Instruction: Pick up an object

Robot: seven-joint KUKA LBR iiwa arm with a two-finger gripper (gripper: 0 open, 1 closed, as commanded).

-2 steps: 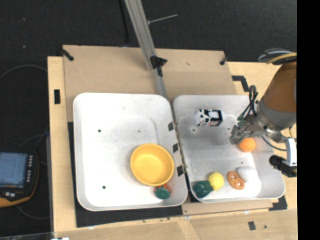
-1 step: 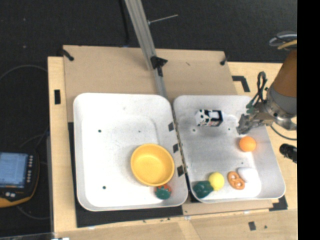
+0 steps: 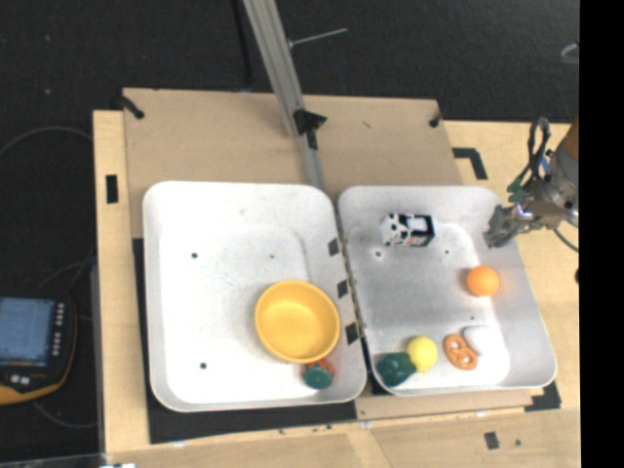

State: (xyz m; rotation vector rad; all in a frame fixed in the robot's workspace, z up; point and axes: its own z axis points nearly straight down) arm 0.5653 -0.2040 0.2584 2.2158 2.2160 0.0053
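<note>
My gripper (image 3: 499,230) hangs over the right rim of the right bin (image 3: 419,203), at its upper right corner, with nothing visibly between its fingers. Below it in that bin lies an orange ball (image 3: 482,281). A black-and-white toy (image 3: 408,229) lies near the bin's back. Along the front are a dark green object (image 3: 395,367), a yellow ball (image 3: 422,352) and an orange-and-white pretzel-like piece (image 3: 462,349). The left bin (image 3: 195,222) holds a yellow bowl (image 3: 297,320) and a small green-and-red object (image 3: 318,374) at its front edge.
A slanted metal pole (image 3: 283,76) rises from the back, ending near the divide between the bins. A handheld pendant with a blue screen (image 3: 29,344) lies off the bench at the left. The bins sit on a wooden bench (image 3: 244,135).
</note>
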